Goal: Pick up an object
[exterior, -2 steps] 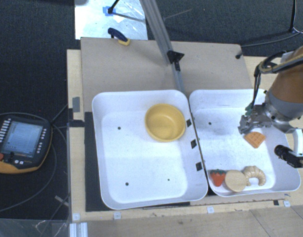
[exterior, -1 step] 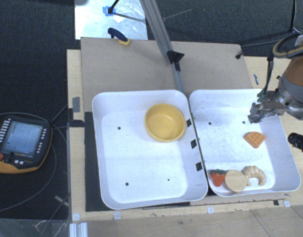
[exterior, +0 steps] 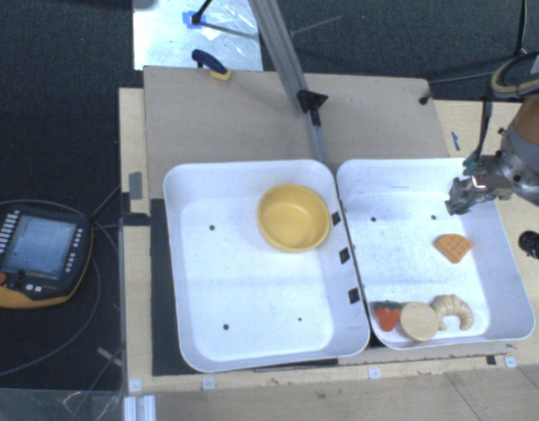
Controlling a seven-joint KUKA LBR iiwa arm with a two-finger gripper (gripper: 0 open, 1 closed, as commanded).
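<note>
Nothing picked yet. Hand (exterior: 460, 196) hovers over the right bin (exterior: 506, 261), grip state can't tell; orange wedge (exterior: 452, 247) lies just below it, untouched.

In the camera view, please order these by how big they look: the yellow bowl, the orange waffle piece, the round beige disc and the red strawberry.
1. yellow bowl, clearly largest.
2. round beige disc.
3. orange waffle piece, close to the disc in size, so this order is unsure.
4. red strawberry, smallest, though the disc may hide part of it.
</note>
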